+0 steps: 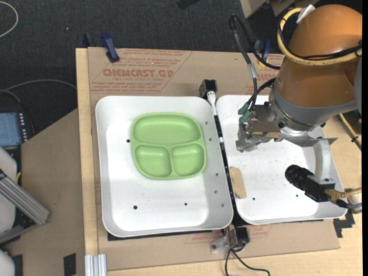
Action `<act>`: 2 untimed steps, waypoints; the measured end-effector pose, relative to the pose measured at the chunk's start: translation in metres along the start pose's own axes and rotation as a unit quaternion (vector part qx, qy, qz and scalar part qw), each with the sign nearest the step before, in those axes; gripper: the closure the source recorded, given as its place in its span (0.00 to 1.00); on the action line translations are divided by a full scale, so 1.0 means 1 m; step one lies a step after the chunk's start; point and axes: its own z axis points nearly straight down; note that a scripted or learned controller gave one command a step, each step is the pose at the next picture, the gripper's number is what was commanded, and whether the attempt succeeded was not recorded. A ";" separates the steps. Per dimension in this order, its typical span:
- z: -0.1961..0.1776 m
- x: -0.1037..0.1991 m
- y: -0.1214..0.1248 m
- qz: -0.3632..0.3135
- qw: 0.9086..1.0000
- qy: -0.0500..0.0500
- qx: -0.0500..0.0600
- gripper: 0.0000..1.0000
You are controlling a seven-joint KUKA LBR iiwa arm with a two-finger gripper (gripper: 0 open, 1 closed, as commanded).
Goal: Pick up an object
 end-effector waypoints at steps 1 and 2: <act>-0.015 0.073 0.001 0.000 1.000 0.000 -0.005 1.00; -0.190 0.037 0.000 0.005 1.000 0.001 -0.014 1.00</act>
